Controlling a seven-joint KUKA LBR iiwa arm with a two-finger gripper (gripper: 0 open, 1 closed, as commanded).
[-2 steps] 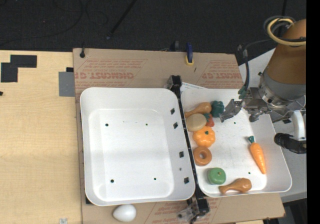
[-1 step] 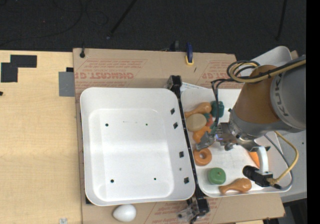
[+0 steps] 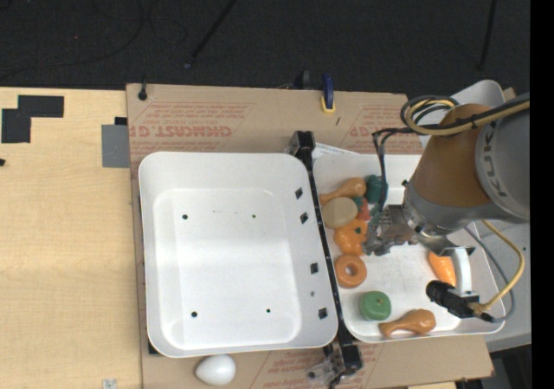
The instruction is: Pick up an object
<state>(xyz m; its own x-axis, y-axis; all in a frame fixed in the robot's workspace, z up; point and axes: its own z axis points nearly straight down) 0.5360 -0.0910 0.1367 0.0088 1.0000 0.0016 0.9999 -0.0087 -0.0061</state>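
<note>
The right bin (image 3: 394, 340) holds several small toys: an orange ring (image 3: 351, 272), a green round piece (image 3: 376, 305), an orange pear-shaped piece (image 3: 409, 323), an orange ball (image 3: 349, 238), a tan round piece (image 3: 340, 211), a teal piece (image 3: 376, 189) and an orange carrot-like piece (image 3: 442, 268). My gripper (image 3: 378, 238) reaches down into this bin from the right, just beside the orange ball and above the ring. Its fingertips are dark and partly hidden by the wrist.
The left bin (image 3: 164, 205) lies beside it, parted by a black clamp bar (image 3: 316, 231). A white egg-shaped object (image 3: 215, 369) rests on the cardboard outside the left bin's front edge. Cables loop over the arm at the right.
</note>
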